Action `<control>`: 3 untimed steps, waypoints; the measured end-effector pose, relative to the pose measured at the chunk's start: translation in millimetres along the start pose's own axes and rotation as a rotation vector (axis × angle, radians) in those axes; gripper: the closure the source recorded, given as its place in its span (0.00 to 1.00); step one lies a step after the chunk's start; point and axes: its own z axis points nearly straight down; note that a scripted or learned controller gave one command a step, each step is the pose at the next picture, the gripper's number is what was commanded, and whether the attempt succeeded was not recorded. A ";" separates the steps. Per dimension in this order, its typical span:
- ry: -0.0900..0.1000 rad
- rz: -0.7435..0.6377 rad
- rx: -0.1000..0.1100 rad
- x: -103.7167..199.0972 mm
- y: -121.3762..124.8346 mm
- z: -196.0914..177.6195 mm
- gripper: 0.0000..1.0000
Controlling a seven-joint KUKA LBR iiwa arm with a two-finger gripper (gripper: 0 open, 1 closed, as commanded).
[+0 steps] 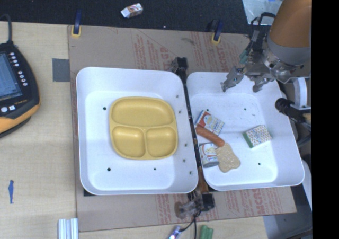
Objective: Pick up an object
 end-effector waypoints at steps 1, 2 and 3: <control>0.000 0.000 -0.002 -14.2 -46.3 148.9 0.00; -0.001 0.003 -0.002 -84.5 0.5 77.9 0.00; 0.000 0.000 0.001 -28.0 -77.6 80.8 0.00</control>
